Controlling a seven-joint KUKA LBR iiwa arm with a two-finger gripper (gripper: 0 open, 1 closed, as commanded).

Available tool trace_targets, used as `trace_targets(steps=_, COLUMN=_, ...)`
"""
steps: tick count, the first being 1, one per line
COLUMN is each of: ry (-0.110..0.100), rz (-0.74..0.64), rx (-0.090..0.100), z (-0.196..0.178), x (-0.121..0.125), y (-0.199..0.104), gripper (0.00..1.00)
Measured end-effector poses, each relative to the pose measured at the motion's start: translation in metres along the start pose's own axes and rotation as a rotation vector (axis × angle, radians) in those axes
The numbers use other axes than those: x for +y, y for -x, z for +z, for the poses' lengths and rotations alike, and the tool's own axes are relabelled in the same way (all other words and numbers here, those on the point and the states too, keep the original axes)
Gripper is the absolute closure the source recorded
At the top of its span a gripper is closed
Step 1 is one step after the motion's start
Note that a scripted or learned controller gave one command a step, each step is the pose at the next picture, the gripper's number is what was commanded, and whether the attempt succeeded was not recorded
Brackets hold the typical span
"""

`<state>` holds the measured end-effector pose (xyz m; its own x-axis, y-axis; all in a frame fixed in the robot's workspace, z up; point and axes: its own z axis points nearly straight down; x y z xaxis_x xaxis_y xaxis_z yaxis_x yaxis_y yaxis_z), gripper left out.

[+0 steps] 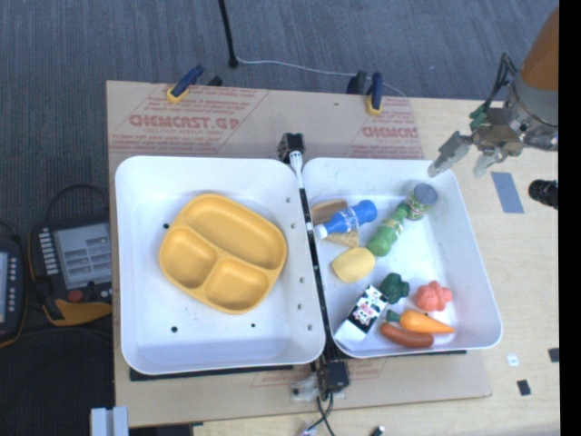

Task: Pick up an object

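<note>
On dark grey carpet (109,25), a cardboard-topped bench (227,121) (two clamps (186,82)).

The scene is covered by one fixed camera, mounted above the bench (182,107) and directed downward at a slant. Both white bins are kept inside the frame: the left bin (145,271) toward 9 o'clock and the right bin (472,271) toward 3 o'clock. The stand-off is moderate, so grey carpet (109,25) is seen beyond the bench at 12 o'clock. The arm (545,62) is admitted at 2 o'clock.
</note>
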<state>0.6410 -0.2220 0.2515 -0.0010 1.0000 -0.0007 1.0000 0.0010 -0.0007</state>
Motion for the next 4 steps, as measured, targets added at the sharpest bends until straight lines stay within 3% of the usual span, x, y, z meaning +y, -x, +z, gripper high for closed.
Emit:
trace_targets(steps=1, ry=0.001, rz=0.0, rx=-0.001, z=0.112, x=0.015, y=-0.022, gripper=0.0)
trace_targets(steps=2, ry=0.0, rz=0.0, rx=-0.001, z=0.123, x=0.017, y=-0.032, gripper=0.0)
trace_targets(steps=3, ry=0.003, rz=0.0, rx=-0.003, z=0.157, x=0.021, y=-0.089, gripper=0.0)
trace_targets(steps=4, ry=0.024, rz=-0.001, rx=-0.007, z=0.158, x=-0.032, y=-0.076, gripper=0.0)
